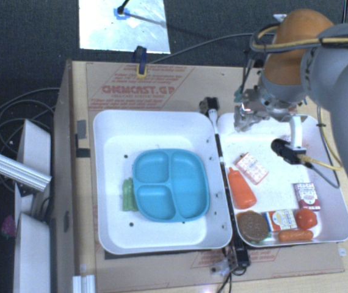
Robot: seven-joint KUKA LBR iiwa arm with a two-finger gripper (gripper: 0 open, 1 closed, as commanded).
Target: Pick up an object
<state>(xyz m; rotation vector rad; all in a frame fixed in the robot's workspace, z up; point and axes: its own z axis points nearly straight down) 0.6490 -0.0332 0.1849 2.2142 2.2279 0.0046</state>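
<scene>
I work in a robotics lab: two white bins [162, 124] sit left of and under my gripper [245, 119], loose cables [15, 112] far left.

Lighting even and fairly bright over the bench, from above. White bins [162, 127] near overexposed; right bin floor washed out, little surface detail. Strong glare on the shiny sheet [124, 17] at top. Dark floor around the bench underexposed, cables barely readable. Shadows soft and short, a faint one under the blue tray [171, 185]. Overall image soft and grainy; printed labels on small items illegible. The arm [339, 60] at right looks blurred.
</scene>
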